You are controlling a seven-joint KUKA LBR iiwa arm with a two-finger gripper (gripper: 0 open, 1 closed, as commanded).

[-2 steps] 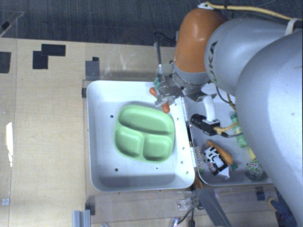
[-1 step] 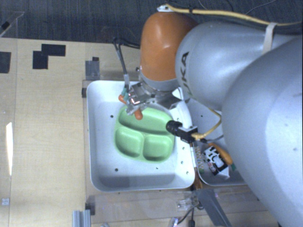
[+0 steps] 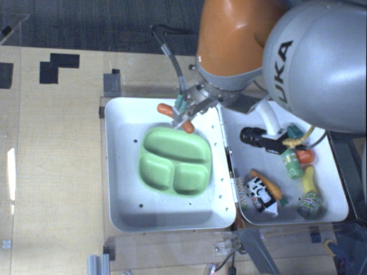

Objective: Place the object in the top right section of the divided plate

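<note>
Divided plate (image 3: 175,160) in L bin (image 3: 123,211), bottle (image 3: 292,164) in R.

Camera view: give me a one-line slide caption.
KUKA arm's gripper holds an orange carrot-like piece above the green divided plate in the left bin.

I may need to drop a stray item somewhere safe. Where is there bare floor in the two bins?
Left bin: bare strips left of and below the green divided plate; its top edge is crowded by the gripper and an orange object. Right bin: cluttered, little free.
</note>
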